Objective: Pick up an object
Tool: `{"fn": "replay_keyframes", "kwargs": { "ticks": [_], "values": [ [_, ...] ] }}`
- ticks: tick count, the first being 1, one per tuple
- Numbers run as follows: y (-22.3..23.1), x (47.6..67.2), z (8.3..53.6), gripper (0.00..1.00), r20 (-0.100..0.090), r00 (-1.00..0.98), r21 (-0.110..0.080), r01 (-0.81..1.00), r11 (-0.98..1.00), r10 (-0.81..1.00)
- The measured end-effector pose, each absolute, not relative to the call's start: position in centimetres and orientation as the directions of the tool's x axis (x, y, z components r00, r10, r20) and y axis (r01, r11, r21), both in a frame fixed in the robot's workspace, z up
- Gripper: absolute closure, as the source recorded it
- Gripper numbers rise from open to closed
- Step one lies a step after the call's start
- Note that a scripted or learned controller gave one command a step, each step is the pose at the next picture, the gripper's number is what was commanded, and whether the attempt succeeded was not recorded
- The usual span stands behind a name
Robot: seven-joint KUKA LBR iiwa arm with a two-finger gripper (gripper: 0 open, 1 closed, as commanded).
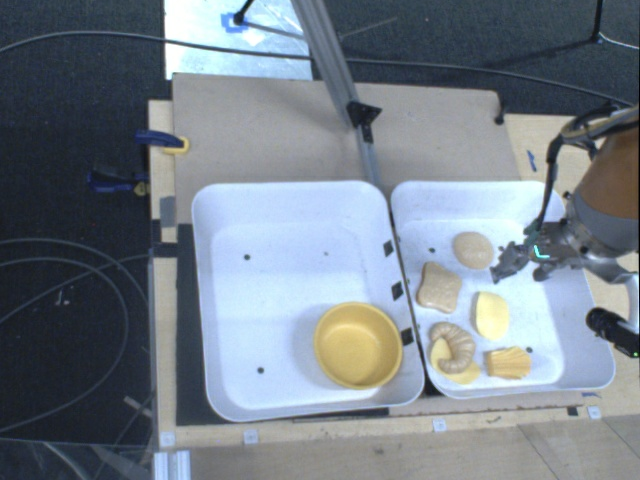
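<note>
The grey arm with its orange band [612, 183] reaches in from the right edge, and its dark claw [510, 262] hangs over the right-hand shallow white plastic bin [420, 203], near that bin's middle right. The claw tip sits just beside the round pale beige bun-shaped piece [472, 249], a little to its right and slightly lower. Whether the tip touches the bun is too small to tell, and I cannot tell whether the claw is spread or pressed together. Nothing can be seen pinched in it.

The right bin holds five small food-like toys. The bun lies toward the upper middle. Below it and to the left lies a tan, roughly square bread-like slab [439, 287], close to the bin's left wall. To the right of that slab lies a pale yellow rounded wedge [491, 315]. Nearer the front edge lies a curled beige ridged piece like a croissant [453, 346], resting on a small yellow scrap, and just beside it to the right a yellow ridged block [508, 363].

The left-hand shallow white plastic bin [250, 218] carries a yellow round plastic bowl [358, 344] in its front right corner, standing upright with its opening upward. Both bins stand side by side, walls touching, on the brown board surface [430, 128].
</note>
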State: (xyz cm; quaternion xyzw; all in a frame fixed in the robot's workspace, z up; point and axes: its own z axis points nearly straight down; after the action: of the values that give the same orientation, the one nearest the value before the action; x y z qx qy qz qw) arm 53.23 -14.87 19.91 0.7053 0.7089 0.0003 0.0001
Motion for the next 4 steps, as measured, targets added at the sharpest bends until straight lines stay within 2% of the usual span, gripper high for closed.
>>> {"fn": "replay_keyframes", "kwargs": {
  "ticks": [1,3,4],
  "values": [
    [-14.9,53.3,20.0,0.0,0.0,-0.005,0.002,1.0,0.005,1.0],
    [-16.1,53.4,10.6,0.0,0.0,0.0,-0.003,1.0,0.0,1.0],
    [-16.1,53.5,9.0,0.0,0.0,0.0,-0.001,1.0,0.0,1.0]
  ]
}}
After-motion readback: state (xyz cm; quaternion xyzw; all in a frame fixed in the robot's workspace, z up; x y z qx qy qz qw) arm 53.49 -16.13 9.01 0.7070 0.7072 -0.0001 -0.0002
